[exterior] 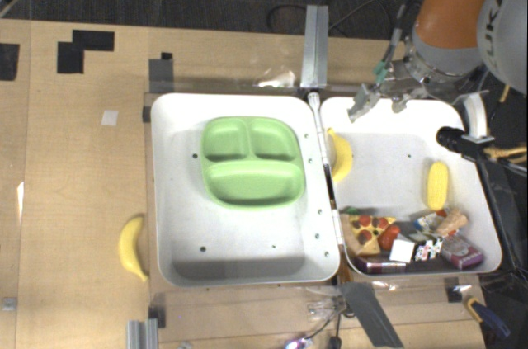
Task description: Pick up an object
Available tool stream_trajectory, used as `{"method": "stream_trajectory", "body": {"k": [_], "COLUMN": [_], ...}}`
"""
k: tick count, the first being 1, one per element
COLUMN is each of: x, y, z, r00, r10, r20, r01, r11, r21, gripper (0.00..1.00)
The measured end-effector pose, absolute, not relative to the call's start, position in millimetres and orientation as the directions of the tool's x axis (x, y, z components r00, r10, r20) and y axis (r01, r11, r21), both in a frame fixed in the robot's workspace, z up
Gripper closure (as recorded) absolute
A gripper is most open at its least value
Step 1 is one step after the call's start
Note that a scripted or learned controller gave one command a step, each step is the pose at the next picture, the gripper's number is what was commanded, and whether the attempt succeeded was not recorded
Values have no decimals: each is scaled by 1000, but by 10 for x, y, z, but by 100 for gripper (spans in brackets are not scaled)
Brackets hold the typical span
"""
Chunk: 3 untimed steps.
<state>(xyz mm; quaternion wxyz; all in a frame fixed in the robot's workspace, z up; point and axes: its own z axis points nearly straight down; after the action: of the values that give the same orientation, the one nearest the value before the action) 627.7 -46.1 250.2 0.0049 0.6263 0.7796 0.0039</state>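
My gripper (pixel 379 102) hangs over the back edge of the right bin (pixel 396 143), open, with nothing between its fingers. Below it and to the left, a yellow banana (pixel 340 155) lies against the bin's left wall. A short yellow piece (pixel 437 184) rests upright near the right wall. Along the bin's front wall sits a heap of small toys, among them a pizza slice (pixel 364 233), a white block (pixel 402 250) and a purple item (pixel 462 259).
A green divided plate (pixel 251 160) lies in the left bin (pixel 177 199). Another banana (pixel 132 247) rests on the wooden bench outside that bin's left wall. A metal post (pixel 315 46) stands behind the divide between the bins. Cables run at the right.
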Motion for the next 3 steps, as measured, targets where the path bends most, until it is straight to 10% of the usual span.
{"method": "stream_trajectory", "body": {"k": [3], "x": [6293], "y": [-1073], "z": [937], "r00": [-385], "r10": [923], "r20": [-2], "r01": [923], "r11": [385], "r21": [5], "gripper": [0]}}
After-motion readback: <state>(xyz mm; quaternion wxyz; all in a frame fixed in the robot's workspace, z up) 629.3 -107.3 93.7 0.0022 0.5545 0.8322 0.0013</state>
